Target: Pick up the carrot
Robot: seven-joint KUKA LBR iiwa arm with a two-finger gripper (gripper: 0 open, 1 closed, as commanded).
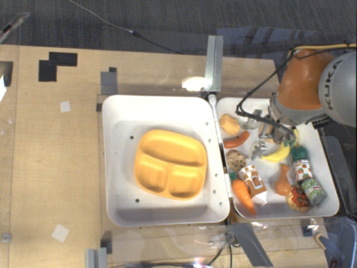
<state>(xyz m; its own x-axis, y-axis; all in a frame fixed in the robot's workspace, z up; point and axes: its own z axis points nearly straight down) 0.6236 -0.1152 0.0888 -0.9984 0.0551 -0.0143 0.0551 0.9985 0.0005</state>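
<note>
At the near edge of the right white bin [330,208], close to its near-left corner, lies the tapered orange plastic carrot [243,196], slanting with its green-tipped end toward the divider between the bins and touching the small brown-and-white carton [254,181] just beside it. Nearby are a brown speckled cookie-like piece [235,161], a small bottle with a green label [311,188], an orange-red rounded fruit [284,183] and a red strawberry-like piece [297,200]. Further in, a yellow plastic banana [277,153] and a red sausage [236,139] lie under the metal two-finger gripper [261,145], with a tan bread-like piece [229,124] beyond. The gripper hangs over the middle of this bin, near the banana and well short of the carrot; nothing is seen between its fingers, and whether they are spread or closed cannot be told at this size. In the left white bin [111,149] sits a yellow compartmented plastic tray [170,163]. I judge the step in hand to be the approach: the carrot is not yet grasped. The next move calls for shifting the gripper nearer and leftward over the carrot's middle, turning the fingers across its slanted length, and descending without clipping the carton or the bin's wall.
</note>
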